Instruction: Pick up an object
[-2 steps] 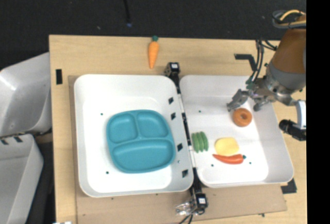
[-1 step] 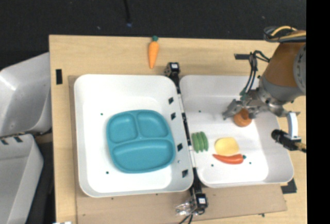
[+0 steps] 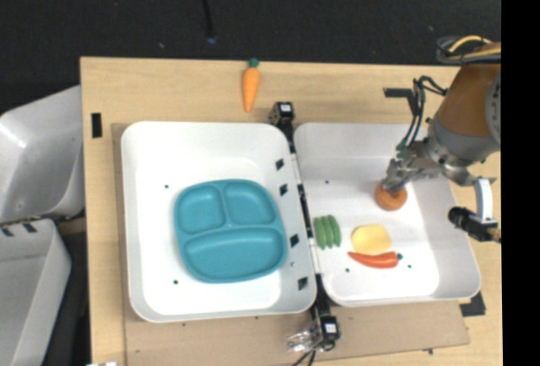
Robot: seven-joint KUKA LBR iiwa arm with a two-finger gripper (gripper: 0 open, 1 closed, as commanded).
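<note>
In the right bin [image 3: 363,288] lie a small orange round object [image 3: 390,198], a yellow piece [image 3: 370,237], a red chili pepper [image 3: 374,259] and a green ridged piece [image 3: 326,231]. My gripper [image 3: 396,181] points down right on top of the orange round object, touching or nearly touching it. The arm's grey wrist and orange band [image 3: 467,107] reach in from the right edge.
A blue divided plate [image 3: 229,229] lies in the left bin [image 3: 139,187]. A toy carrot [image 3: 251,85] rests on the wooden bench behind the bins. Clips [image 3: 282,112] join the bins along the middle divider. A white object [image 3: 34,153] stands left of the bench.
</note>
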